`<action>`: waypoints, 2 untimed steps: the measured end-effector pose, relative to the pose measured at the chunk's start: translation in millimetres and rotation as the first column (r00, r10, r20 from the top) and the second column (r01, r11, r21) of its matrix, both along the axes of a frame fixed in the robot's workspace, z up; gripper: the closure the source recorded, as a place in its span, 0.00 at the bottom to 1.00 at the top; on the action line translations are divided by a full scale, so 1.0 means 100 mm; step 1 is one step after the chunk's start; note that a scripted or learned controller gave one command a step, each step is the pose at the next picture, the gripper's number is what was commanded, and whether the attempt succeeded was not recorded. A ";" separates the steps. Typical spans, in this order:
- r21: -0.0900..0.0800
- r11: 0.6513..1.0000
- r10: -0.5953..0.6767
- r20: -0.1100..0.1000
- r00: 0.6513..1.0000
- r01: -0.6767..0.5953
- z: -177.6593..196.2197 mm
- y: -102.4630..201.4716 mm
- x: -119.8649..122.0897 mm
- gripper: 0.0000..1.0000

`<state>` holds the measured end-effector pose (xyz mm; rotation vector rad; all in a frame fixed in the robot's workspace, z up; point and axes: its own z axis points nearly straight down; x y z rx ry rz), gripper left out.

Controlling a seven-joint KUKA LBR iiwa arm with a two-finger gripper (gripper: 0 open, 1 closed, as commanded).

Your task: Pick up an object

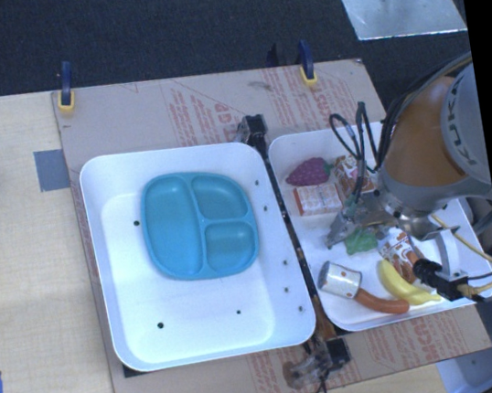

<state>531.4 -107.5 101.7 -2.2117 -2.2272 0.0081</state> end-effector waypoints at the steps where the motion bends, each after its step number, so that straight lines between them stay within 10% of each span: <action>1: -0.002 1.000 0.002 -0.002 1.000 -0.002 0.10 -0.01 0.00 1.00; 2: -0.002 1.000 0.002 -0.001 1.000 -0.002 0.10 -0.01 0.00 0.00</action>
